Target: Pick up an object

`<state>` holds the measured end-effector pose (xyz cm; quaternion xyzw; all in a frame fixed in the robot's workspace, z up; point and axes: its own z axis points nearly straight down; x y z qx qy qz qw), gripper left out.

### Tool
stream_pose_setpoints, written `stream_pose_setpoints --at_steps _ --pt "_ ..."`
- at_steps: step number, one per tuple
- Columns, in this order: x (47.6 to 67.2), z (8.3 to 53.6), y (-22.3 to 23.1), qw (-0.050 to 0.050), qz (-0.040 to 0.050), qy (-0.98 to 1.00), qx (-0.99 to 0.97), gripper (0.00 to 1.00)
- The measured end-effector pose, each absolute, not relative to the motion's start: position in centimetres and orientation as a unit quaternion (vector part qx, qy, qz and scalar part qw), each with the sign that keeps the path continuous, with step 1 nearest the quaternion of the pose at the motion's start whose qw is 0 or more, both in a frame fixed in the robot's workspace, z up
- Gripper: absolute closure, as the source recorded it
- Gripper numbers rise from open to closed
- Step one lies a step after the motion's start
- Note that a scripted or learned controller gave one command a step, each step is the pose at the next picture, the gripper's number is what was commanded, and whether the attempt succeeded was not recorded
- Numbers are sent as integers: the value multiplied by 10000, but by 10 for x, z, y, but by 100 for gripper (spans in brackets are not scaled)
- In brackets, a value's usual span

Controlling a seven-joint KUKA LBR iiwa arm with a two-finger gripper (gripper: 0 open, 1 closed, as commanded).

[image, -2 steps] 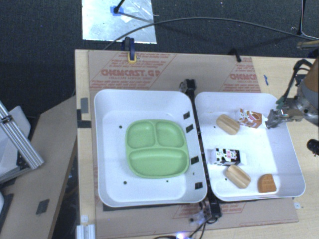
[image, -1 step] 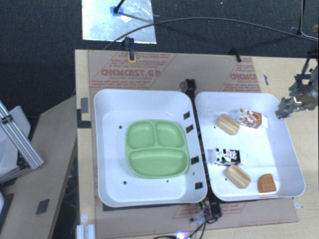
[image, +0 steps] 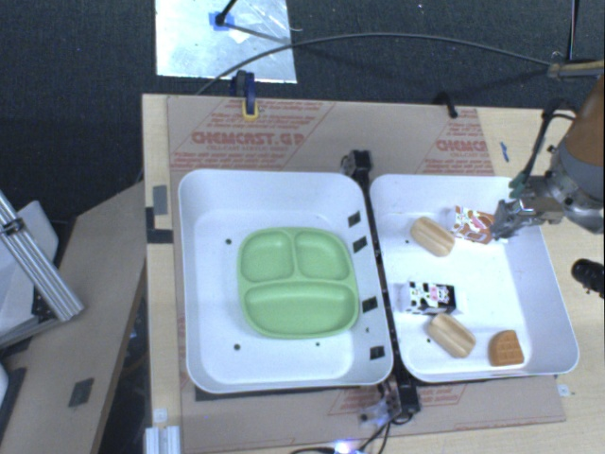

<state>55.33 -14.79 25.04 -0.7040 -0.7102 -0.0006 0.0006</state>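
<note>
Currently the gripper sits low over the far right part of the right bin, reaching in from the right edge of the view. Its tips are at the right end of a small red-and-white packet, which lies near the bin's far wall; whether the tips are spread or closed, and whether the packet is between them, cannot be told from this angle.

Right bin contents:
- a tan bread roll, just left of the packet
- a black-and-white carton, lying flat near the bin's centre
- a second tan roll, just in front of the carton
- an orange-brown biscuit-like piece, near the front right corner

Left bin contents:
- a green three-compartment tray, lying flat near the middle

Both bins rest side by side on a cardboard sheet on the bench
</note>
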Motion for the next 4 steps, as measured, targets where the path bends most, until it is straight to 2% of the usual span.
stream_pose_setpoints --at_steps 2,4 --pt "521 236 -38 12 -8 -7105 -7037 100" --pt "506 224 65 12 -6 -7110 -7032 100"
